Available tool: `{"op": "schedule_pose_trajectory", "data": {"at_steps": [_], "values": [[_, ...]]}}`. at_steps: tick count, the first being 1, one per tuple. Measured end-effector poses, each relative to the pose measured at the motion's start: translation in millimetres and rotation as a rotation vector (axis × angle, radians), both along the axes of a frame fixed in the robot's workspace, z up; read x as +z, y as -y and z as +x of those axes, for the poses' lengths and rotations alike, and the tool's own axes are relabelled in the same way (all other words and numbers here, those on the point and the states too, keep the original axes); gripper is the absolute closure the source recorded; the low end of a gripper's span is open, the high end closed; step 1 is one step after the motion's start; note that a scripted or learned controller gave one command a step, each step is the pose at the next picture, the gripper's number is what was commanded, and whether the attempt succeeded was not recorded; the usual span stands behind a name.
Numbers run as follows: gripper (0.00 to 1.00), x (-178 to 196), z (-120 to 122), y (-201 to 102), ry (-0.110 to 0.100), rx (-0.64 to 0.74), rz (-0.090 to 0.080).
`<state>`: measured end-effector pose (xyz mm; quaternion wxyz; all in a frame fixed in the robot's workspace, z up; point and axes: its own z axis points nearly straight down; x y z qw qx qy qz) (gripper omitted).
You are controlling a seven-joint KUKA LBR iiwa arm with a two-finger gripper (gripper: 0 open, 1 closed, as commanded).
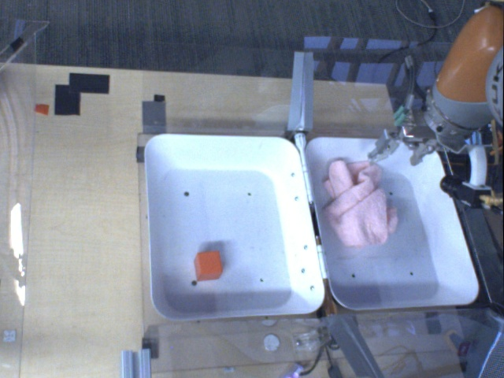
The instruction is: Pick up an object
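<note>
Your gripper (402,146) hangs with fingers spread and nothing between them over the far edge of the right bin (449,290), just beside the crumpled pink cloth (358,205). No pick is made yet; an orange block (209,265) waits in the left bin (169,211).
</note>
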<state>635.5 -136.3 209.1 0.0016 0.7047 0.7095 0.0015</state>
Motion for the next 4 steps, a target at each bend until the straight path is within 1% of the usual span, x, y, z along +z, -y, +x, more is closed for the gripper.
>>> {"op": "schedule_pose_trajectory", "data": {"at_steps": [1, 2, 3, 4], "values": [[0.0, 42, -43, -4, 0.003, 0.058, -0.001], [0.0, -90, -46, -25, -0.001, 0.224, -0.001], [0.0, -119, -2, -45, 0.009, 0.085, -0.001], [0.0, -119, -18, -4, 0.009, 0.278, -0.004]]}}
